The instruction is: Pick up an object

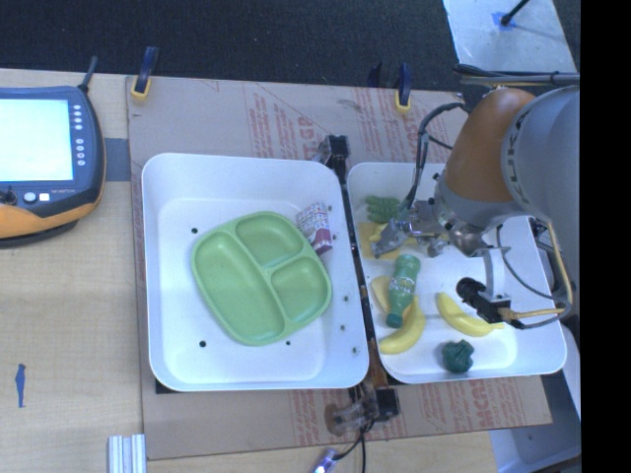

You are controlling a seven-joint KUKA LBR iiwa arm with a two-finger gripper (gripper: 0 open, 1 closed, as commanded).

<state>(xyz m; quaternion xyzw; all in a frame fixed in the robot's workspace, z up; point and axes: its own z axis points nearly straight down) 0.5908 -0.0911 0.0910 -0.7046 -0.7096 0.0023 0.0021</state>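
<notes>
Tool (402,236) position: low over the right bin (527,365), near its left wall, with the grey-and-orange arm (498,161) above it. Finger state cannot be determined at this angle. Just below the tool lies a green bottle (400,289), tilted, resting across a yellow banana (403,336). A second banana (463,316) and a dark green object (456,356) lie farther right. In the left bin (173,353), a green divided plate (261,278) sits beside a small can (315,226). A teach pendant (44,156) rests on the desk (69,363).
</notes>
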